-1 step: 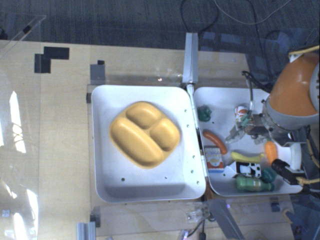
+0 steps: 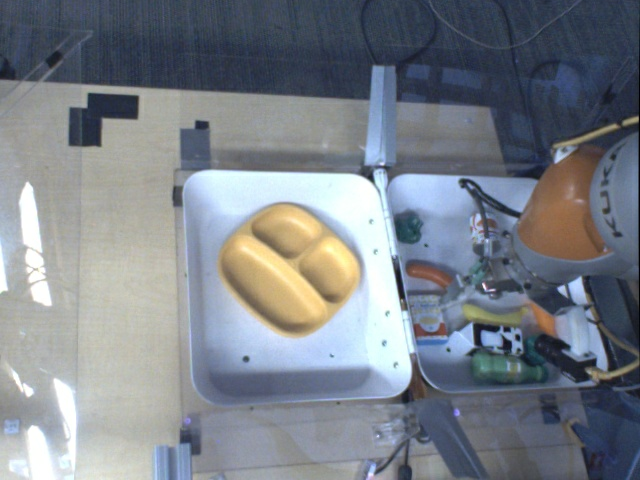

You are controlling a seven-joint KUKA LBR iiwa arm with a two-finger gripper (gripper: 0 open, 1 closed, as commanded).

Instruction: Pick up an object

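My gripper point(image 2: 482, 280) hangs low in the right bin point(image 2: 440, 190), above a pile of small items. Just below it lies a yellow banana-like piece point(image 2: 492, 313). To its left lie an orange-red carrot shape point(image 2: 428, 272) and a small white and orange box point(image 2: 428, 324). A green bottle point(image 2: 506, 369) lies along the bin's front wall, with a black and white item point(image 2: 500, 339) just behind it. A small dark green object point(image 2: 408, 228) sits near the bin's back left. I see nothing clearly held by the gripper.
The left bin point(image 2: 215, 368) holds a large yellow three-lobed bun shape point(image 2: 289, 266) at its middle. A metal divider post point(image 2: 382, 118) stands behind the seam between the bins. The grey and orange arm point(image 2: 570, 213) covers the right bin's right side.
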